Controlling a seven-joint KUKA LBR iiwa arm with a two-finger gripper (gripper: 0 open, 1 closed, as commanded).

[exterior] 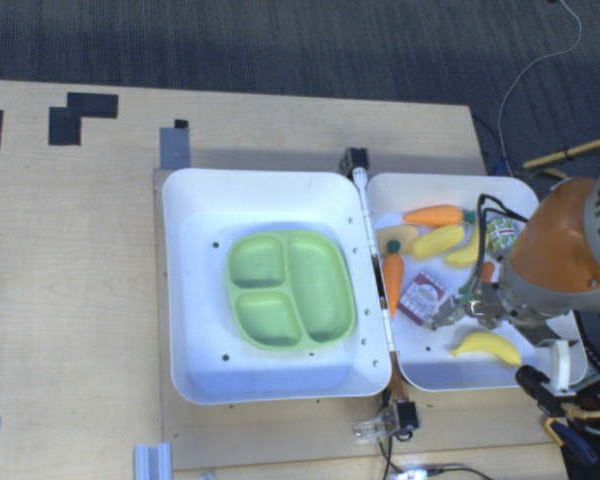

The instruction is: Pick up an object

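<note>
- Banana (487,346): nearest item, lying flat at the front of the right bin (420,373), just below the gripper. Loose, touching nothing metal that I can see.
- Gripper (458,309): low inside the right bin, pointing left from under the arm's orange band (558,243). Whether it is spread or closed, I cannot tell; the metal parts blur together. Nothing shows as gripped, so I would not count anything as held.
- Packet (421,297): a small purple-and-white pouch, just left of the gripper tip, near enough to be touching. Judged the likeliest target, since the tool is aimed at it.
- Carrot (392,283): a thin orange piece lying along the bin's left wall, beside the packet. Its place against the wall would make a grasp awkward.
- Yellow pieces (435,241): clustered toward the back of the bin with a second orange carrot (432,215) behind them, clear of the tool.
- Green-labelled item (500,235): back right, partly hidden by the arm and a black cable; kind unclear.
- Left bin (195,268): holds a green divided tray (290,289), centred, well apart from the work.
- Task state: judged not yet done; every object lies on the bin floor.
</note>
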